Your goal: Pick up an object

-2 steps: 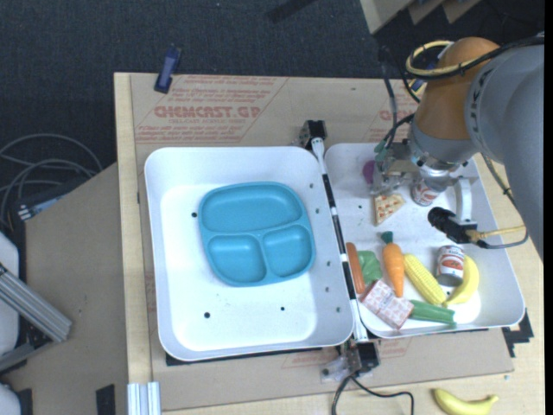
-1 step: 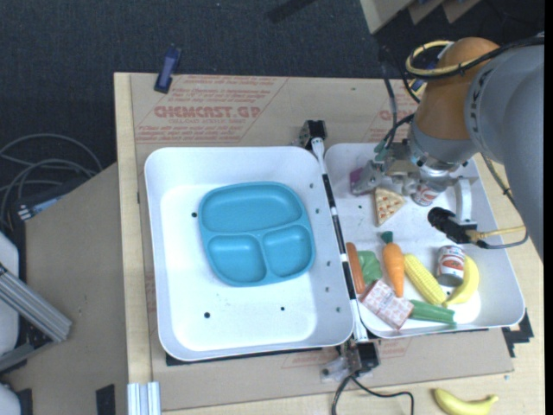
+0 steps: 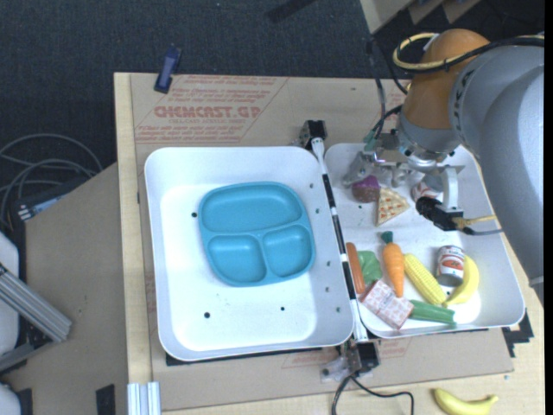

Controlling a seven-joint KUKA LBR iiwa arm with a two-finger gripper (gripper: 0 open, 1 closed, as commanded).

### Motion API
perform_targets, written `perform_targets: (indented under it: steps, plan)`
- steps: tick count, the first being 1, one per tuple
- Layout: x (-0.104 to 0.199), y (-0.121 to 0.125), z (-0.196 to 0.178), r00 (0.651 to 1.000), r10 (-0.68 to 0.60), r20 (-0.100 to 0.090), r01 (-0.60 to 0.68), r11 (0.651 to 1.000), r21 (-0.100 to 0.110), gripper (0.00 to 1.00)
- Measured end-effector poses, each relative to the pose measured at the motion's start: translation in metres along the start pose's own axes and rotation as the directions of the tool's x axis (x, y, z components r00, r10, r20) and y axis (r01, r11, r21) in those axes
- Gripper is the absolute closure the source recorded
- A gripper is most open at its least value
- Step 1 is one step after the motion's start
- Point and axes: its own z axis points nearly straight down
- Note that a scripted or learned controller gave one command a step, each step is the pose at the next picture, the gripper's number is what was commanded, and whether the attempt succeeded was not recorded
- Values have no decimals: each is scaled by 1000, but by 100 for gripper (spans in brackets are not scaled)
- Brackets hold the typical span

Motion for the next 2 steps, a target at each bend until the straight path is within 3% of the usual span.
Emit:
perform_targets:
  steps: [1, 2]
  plan:
    - [0, 1, -11, 1000, 0, 1, 0, 1000, -3, 100]
    - [48, -58, -102, 1000, -1, -1, 1, 1000, -1, 100]
